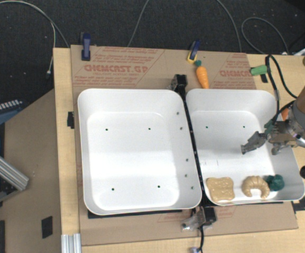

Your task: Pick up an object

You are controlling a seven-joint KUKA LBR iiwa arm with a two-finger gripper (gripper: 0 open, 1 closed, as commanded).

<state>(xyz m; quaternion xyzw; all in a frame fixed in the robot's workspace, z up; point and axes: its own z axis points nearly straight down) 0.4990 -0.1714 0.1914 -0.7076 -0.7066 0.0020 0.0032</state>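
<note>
In the right bin [231, 107], three small things lie along the near wall: a tan toast-shaped piece [219, 188], a beige croissant [256, 186] and a dark green object [275, 182] touching the croissant's right side. My gripper [261, 147] hangs over the right half of this bin, above and behind the croissant. It is open, with one finger [248, 144] pointing left and nothing between the fingers.
The left bin [84, 141] sits beside the right one. An orange carrot [202, 77] lies on the cardboard behind the bins. Clamps [85, 46] hold the cardboard's far edge. A black cable [276, 78] runs down to the arm at the right.
</note>
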